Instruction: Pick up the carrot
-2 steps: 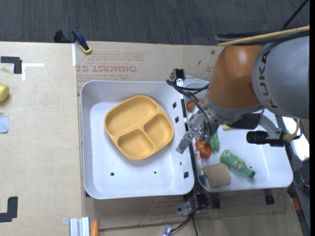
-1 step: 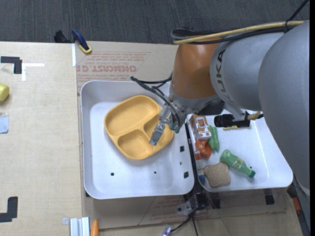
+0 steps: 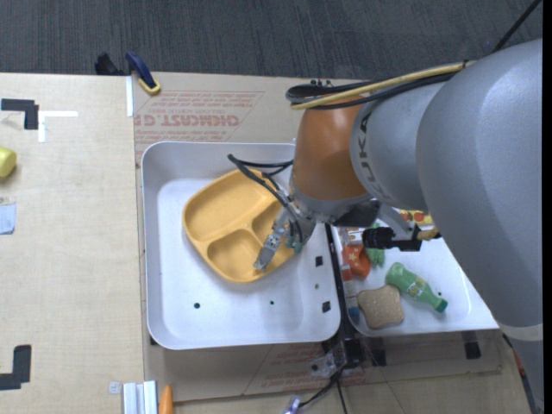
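The carrot (image 3: 354, 262), orange-red with a green top, lies in the right bin (image 3: 470, 316) close to the divider between the two bins. My gripper (image 3: 274, 248) hangs over the left bin (image 3: 164, 257), just above the right edge of a yellow divided plate (image 3: 226, 221). It is to the left of the carrot, on the other side of the divider, and nothing shows in its grasp. The grey arm with its orange band (image 3: 328, 158) covers much of the right bin.
In the right bin a green bottle (image 3: 415, 285) and a slice of bread (image 3: 381, 307) lie near the carrot. A yellow object (image 3: 5, 162) sits at the bench's left edge. A blue clamp (image 3: 142, 72) lies beyond the left bin.
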Motion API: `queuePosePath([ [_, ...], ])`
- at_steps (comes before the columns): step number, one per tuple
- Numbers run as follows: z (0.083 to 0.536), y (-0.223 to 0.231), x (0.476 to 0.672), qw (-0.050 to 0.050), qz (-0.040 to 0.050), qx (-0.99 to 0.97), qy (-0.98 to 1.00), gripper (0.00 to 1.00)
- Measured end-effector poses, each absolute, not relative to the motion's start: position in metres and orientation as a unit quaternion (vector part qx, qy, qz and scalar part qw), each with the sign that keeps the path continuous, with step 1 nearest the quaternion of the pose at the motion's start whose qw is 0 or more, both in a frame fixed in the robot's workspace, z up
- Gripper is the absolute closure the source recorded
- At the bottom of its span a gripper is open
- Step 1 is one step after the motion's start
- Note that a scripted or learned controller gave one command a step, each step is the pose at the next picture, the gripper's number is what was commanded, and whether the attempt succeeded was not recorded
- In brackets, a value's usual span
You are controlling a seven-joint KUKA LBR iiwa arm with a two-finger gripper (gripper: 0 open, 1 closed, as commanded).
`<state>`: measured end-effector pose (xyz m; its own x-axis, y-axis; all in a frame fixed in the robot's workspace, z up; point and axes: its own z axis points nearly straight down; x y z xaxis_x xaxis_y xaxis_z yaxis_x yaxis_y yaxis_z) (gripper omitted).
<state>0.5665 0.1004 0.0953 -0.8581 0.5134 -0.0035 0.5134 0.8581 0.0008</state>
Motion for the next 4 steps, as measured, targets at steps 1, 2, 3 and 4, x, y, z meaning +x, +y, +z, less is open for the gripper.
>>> queuePosePath([
  [1,0.105,0.103,0.566,0.000,0.0014,0.264,0.964,1.00],
  [2,0.242,0.056,0.556,0.002,-0.0002,0.258,0.966,1.00],
  [3,0.242,0.056,0.556,0.002,-0.0003,0.258,0.966,0.00],
  [4,0.191,0.091,0.557,0.000,-0.0002,0.153,0.988,0.00],
])
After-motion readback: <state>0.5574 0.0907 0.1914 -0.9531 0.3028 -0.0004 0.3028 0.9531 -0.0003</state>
